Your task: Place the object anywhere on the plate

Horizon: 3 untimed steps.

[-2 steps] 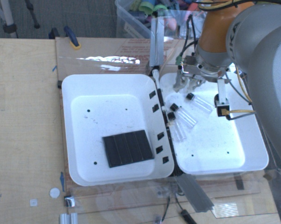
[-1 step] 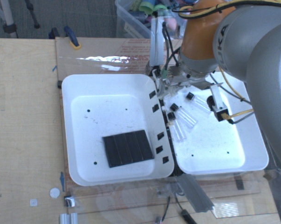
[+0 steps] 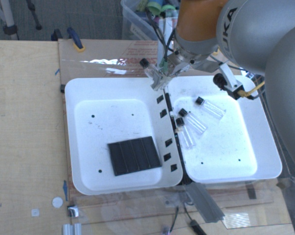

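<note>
A black ribbed plate (image 3: 134, 155) lies flat in the left bin (image 3: 83, 131), toward its front right. Three clear vials with black caps lie in the right bin (image 3: 245, 151): one (image 3: 209, 107) near the middle back, one (image 3: 192, 121) beside it, and one (image 3: 184, 133) close to the divider. My gripper (image 3: 158, 79) hangs over the back end of the divider between the two bins, above and behind the vials and well away from the plate. Nothing is visibly held in it.
Black clips (image 3: 164, 113) line the divider between the bins. A clear tub of mixed items (image 3: 152, 6) stands behind the bench. The arm's grey body (image 3: 264, 28) covers the upper right. A blue clamp (image 3: 76, 39) sits at the back left.
</note>
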{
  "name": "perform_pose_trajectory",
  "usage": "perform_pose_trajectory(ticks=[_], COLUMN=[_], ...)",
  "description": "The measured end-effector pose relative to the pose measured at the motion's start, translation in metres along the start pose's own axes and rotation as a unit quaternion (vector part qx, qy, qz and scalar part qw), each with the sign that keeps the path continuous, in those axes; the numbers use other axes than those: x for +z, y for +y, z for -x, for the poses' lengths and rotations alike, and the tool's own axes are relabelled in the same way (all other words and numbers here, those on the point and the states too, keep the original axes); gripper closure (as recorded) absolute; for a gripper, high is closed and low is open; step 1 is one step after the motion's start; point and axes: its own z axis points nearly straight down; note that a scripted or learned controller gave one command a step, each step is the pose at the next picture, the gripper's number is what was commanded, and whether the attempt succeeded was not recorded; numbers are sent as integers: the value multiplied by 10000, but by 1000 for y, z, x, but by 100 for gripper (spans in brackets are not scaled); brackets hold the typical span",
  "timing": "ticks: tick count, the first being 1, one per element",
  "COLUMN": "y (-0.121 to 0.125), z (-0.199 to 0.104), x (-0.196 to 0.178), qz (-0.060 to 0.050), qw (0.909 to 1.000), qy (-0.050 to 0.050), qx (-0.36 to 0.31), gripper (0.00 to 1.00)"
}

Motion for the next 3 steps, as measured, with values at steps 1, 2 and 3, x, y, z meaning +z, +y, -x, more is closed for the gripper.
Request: perform_pose_trajectory(ticks=[1,2,3], y=[30,56,57], z=[-50,-126,-133], x=[-5,-9,11], qz=[5,7,-16], qw=[9850,9695,9180], qy=[4,7,26], qx=[-1725,-2450,-3966], gripper=[100,100,100])
